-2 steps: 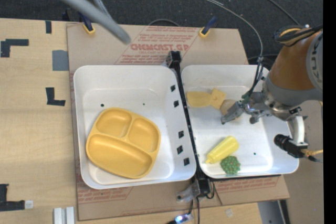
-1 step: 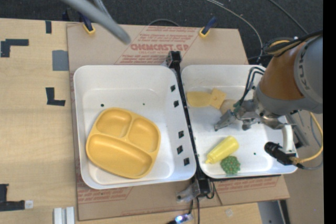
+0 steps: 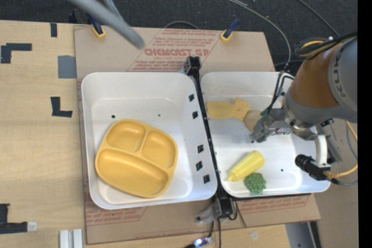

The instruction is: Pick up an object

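The gripper (image 3: 260,132) hung low in the right bin (image 3: 226,85), beside a tan piece (image 3: 251,119) that lay just up-left of it. A yellow corn cob (image 3: 245,165), long axis slanting up-right, lay below-left. I could not tell its grip state. The cardboard (image 3: 174,50) read "CHEMCAST".

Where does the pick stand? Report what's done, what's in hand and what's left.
Done: the arm has reached into the right bin, its gripper low beside the tan piece. In hand: nothing visibly between the gripper's tips. Left: the grasp and lift itself. The yellow corn and green broccoli lie untouched nearer the front, and the yellow divided plate sits in the left bin.
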Controlling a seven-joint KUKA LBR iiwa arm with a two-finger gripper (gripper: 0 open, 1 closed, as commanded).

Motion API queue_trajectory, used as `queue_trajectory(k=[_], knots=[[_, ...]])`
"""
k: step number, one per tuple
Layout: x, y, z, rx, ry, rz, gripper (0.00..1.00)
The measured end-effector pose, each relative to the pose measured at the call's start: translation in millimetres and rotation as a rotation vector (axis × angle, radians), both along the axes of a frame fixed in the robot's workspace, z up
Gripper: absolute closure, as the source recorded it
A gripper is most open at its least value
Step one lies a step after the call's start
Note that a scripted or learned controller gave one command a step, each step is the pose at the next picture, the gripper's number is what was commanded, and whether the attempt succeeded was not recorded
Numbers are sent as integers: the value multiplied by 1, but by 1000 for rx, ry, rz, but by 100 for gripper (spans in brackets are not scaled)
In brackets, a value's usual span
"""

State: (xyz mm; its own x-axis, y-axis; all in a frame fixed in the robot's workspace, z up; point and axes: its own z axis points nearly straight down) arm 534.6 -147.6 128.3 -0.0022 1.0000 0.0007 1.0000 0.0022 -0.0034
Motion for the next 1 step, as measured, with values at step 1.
queue_trajectory(k=[1], knots=[[7,2,44,-1,-6,0,100]])
